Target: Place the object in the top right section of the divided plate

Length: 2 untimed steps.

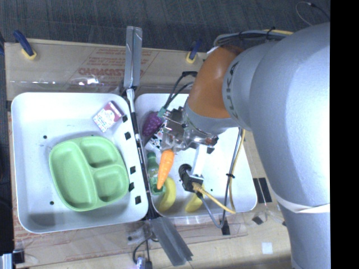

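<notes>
Grey arm (280, 111) fills the table's right side, jaws (168, 142) low in the right bin (247, 200) at the carrot (165, 168); can't tell if they're clamped. Get a firm grip on the carrot first (mid-body), then lift clear of the bin wall twd the green plate (67, 178) in the left bin (33, 150).

the grey arm (286, 111) reaches in from the right, orange band (210, 86) above the wrist, hand (168, 136) pointing down-left.
</notes>
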Each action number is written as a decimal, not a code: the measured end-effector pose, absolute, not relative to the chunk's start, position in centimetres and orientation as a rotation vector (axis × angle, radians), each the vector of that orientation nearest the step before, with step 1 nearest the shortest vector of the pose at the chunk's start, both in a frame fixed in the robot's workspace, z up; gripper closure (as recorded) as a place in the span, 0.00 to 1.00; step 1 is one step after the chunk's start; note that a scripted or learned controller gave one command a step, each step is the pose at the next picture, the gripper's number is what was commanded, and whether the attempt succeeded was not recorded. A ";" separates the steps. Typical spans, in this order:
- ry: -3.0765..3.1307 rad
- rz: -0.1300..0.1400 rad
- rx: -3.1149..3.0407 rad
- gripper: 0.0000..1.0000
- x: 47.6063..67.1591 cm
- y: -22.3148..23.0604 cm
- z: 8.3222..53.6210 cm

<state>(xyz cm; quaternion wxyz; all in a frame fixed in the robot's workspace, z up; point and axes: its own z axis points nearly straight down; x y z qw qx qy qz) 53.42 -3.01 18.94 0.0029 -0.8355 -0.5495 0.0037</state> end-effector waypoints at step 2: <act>-1.903 0.009 -2.495 0.00 51.4 5.9 19.0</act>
